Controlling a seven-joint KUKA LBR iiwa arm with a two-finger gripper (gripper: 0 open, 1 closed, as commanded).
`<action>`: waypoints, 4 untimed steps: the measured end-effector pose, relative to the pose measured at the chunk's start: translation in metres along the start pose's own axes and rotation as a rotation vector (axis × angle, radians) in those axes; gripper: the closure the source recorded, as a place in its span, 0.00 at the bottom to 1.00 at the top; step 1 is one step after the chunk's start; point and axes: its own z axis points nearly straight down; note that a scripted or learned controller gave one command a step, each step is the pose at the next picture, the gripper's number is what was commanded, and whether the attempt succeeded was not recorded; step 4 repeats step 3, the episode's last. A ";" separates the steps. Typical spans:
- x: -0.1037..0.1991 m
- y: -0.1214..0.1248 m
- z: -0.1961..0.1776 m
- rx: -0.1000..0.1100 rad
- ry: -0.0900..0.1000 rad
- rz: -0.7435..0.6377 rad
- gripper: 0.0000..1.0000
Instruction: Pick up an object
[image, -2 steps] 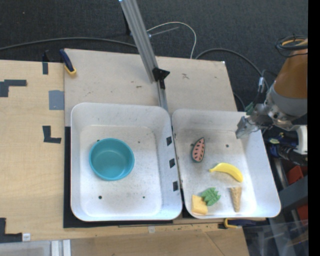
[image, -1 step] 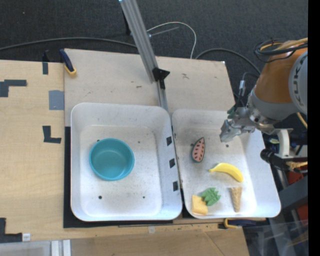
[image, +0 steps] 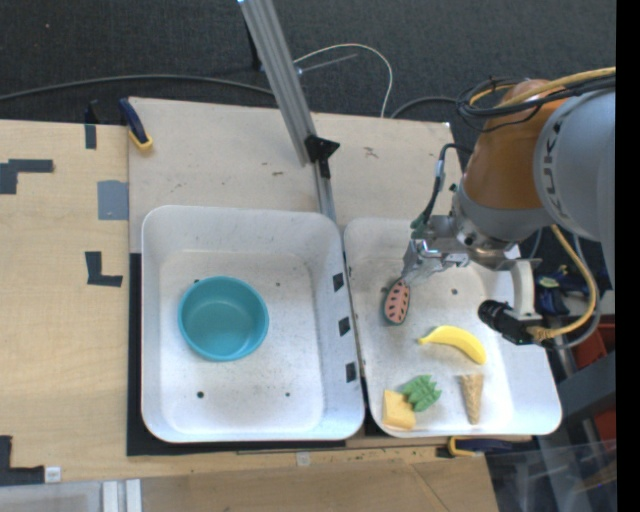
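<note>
The right bin (image: 520, 405) holds several toy foods. A watermelon slice (image: 397, 302) lies near its left wall, and a yellow banana (image: 455, 342) sits in the middle. Along the front are a green leafy piece (image: 422, 391), a yellow block (image: 398, 410) and an ice cream cone (image: 471, 396). My gripper (image: 413, 270) hangs over the back of this bin, just above and right of the watermelon slice's top end. Whether it touches the slice is unclear.
A teal bowl (image: 223, 317) sits in the left bin (image: 170, 240). A slanted metal pole (image: 290, 90) rises from the back where the two bins meet. Cables and a black fitting (image: 505, 320) hang off the arm over the right bin's right side.
</note>
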 end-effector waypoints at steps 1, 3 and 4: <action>0.063 -0.008 0.000 0.002 0.001 0.000 1.00; 0.162 -0.038 -0.004 0.003 -0.001 0.001 1.00; 0.162 -0.038 -0.004 0.003 -0.001 0.001 1.00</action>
